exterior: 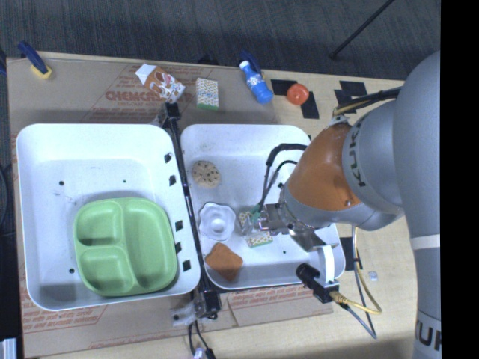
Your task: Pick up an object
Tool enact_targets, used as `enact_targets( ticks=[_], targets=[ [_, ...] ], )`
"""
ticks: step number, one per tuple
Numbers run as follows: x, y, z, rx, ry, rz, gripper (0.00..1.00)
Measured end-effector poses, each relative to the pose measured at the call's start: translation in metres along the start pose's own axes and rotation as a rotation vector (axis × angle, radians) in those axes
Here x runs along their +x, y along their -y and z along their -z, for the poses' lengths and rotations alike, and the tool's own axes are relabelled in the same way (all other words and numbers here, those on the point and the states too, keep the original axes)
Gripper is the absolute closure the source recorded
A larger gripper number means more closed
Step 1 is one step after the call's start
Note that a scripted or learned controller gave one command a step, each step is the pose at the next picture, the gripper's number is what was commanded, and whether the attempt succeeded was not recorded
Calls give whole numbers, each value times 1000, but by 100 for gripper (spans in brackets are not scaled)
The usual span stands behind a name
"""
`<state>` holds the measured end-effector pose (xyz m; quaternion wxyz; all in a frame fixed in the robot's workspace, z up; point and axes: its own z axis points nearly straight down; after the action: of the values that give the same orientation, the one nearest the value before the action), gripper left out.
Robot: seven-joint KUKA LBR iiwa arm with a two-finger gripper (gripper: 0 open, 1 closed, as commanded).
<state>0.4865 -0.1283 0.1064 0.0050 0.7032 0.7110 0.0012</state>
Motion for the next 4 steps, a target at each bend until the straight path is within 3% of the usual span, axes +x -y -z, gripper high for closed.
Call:
enact_targets(
  ticks=[1,2,3,4],
  targets=[
    [-18,-69,137,6,-4,-6,100],
    [-18,-68,136,10,-5,-6,0],
    [-2,-12,101,13,-6,-5,0],
    [41,7,181,8,-5,-4,0]
  ],
)
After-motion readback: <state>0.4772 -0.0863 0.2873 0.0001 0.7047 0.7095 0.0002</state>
